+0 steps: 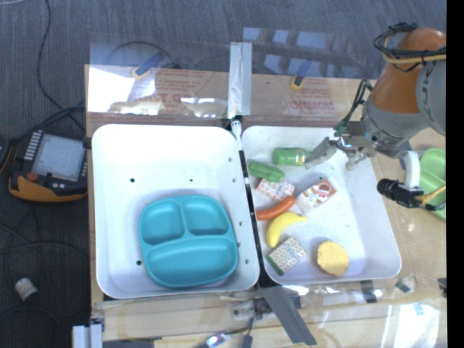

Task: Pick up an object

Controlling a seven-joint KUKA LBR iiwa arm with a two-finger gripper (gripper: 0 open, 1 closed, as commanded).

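Observation:
My gripper (332,158) hovers over the far right part of the right bin (377,223), open, with nothing between its fingers. One finger (317,154) points toward a green bottle (290,156) lying just left of it. Below the gripper lies a red and white packet (317,194). Further left are a green vegetable (266,170), a small patterned carton (275,189) and an orange carrot (275,209). Toward the bin's front lie a yellow banana (283,227), a checked box (287,254) and a round yellow piece (333,258).
The left bin (116,194) holds a blue divided plate (190,239) at its front. A green object (433,169) sits outside the right bin at the right edge. A handheld controller (47,167) lies on the floor at left.

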